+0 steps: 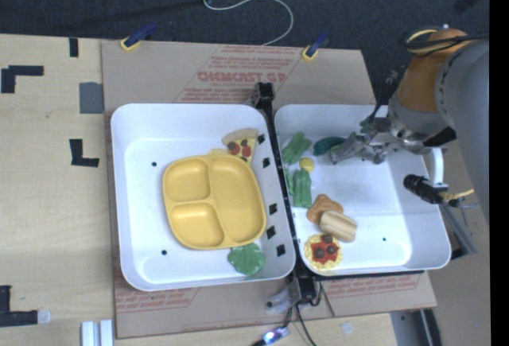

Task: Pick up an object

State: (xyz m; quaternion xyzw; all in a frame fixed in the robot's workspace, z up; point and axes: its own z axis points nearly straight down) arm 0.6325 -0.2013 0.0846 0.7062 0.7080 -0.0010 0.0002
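Note:
My gripper (343,152) reaches in from the right and hangs low over the back of the right bin (398,249). Its tip is right beside a dark teal toy (324,146), which lies just to its left; whether they touch I cannot tell. Left of that lie a green leafy toy (295,147), a small yellow piece (306,165) and a green pod-like toy (301,188). Nearer the front are a hot dog toy (334,221) and a small round pizza toy (323,251).
The left bin (135,177) holds a yellow divided plate (213,201), a pizza slice toy (241,142) behind it and a green lettuce toy (247,258) in front. A black divider (274,177) runs between the bins. The arm's grey body (453,114) stands over the right edge.

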